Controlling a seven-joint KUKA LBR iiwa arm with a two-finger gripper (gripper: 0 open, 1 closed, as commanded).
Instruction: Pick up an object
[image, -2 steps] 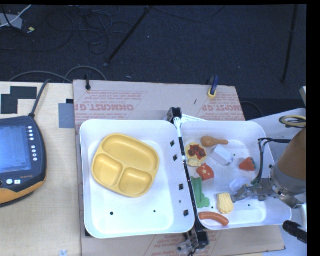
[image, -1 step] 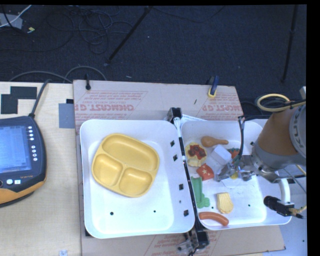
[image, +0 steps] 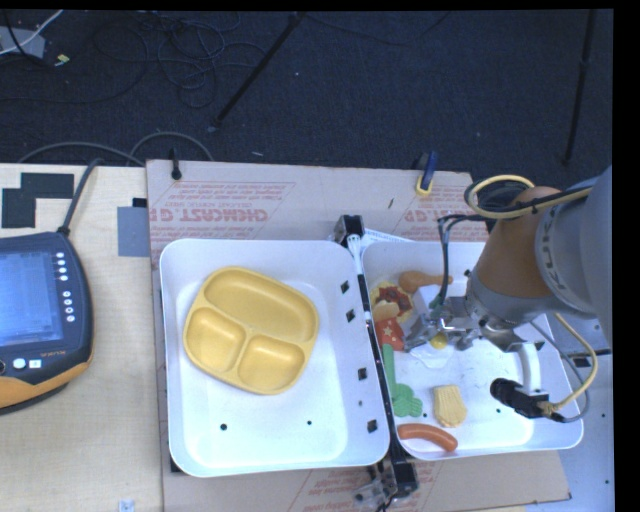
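Probably a robotics lab: teach pendant (image: 35, 305), trailing cables (image: 120, 45).

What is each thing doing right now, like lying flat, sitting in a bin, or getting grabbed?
Yellow tray: lying flat, right way up, in the left bin.
Claw: low inside the right bin, among the toy food.
Sausage: lying flat by the right bin's near edge.
Corn piece: lying flat, untouched.
Green toy: lying by the divider.

Several toy foods lie in the right bin (image: 560, 432). A sausage (image: 428, 437) rests along its near wall, a yellow corn piece (image: 450, 405) just above it, a green piece (image: 404, 400) by the left wall, and red-yellow pieces (image: 390, 312) farther back.
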